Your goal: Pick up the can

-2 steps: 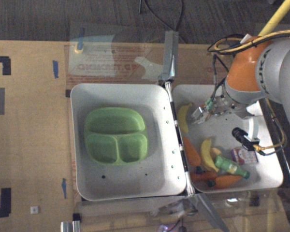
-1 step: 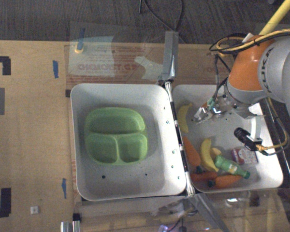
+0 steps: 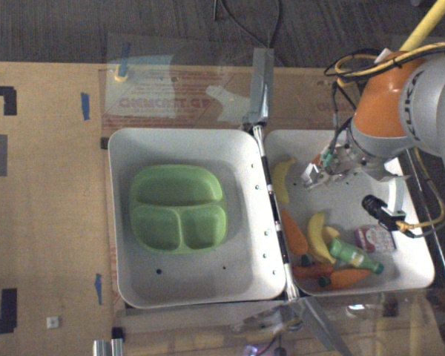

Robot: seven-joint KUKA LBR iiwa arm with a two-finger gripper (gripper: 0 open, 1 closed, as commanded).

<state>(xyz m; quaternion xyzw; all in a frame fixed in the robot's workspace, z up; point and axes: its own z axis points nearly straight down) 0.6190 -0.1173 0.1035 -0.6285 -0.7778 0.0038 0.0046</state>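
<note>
The can [image 3: 375, 238], small with a red and white label, lies on its side near the right wall of the right bin [image 3: 419, 273]. My gripper [image 3: 317, 171] hangs over the upper middle of that bin, left of and above the can and well apart from it. Nothing shows between its tips. The grey arm with its orange band reaches in from the upper right.
Around the can lie a green bottle [image 3: 354, 256], two bananas [image 3: 319, 236] [image 3: 282, 181] and orange carrots [image 3: 294, 233] [image 3: 340, 277] along the bin's left and front. The left bin [image 3: 126, 273] holds a green divided plate [image 3: 179, 208].
</note>
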